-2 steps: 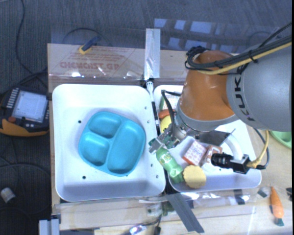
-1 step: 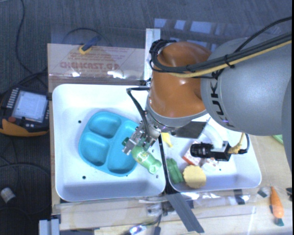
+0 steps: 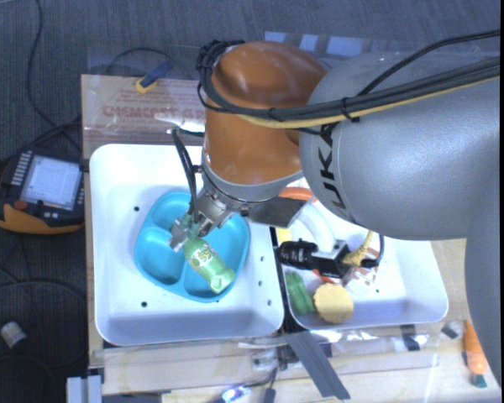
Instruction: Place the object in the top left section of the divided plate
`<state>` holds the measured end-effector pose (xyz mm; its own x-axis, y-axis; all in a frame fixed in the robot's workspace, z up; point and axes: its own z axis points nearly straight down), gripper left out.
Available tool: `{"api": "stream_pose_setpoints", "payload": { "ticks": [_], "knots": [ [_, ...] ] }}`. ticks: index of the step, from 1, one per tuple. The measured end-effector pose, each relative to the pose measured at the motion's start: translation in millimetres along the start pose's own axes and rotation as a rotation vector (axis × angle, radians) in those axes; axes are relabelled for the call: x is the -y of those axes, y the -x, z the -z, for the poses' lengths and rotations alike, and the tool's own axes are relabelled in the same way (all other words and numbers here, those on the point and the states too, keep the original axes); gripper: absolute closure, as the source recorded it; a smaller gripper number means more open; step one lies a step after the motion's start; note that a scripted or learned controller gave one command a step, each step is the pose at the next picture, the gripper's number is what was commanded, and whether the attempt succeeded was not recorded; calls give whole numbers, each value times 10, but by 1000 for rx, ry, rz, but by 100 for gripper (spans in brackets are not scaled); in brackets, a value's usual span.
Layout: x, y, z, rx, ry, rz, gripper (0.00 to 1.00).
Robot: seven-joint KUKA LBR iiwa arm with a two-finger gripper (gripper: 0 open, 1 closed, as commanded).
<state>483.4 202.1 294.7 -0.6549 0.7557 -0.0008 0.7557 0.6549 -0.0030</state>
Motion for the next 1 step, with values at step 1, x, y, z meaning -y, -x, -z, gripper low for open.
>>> {"api": "stream_pose_setpoints", "payload": {
  "ticks": [1],
  "knots": [
    [65, 89, 412, 2, 1, 185, 100]
  ]
}}
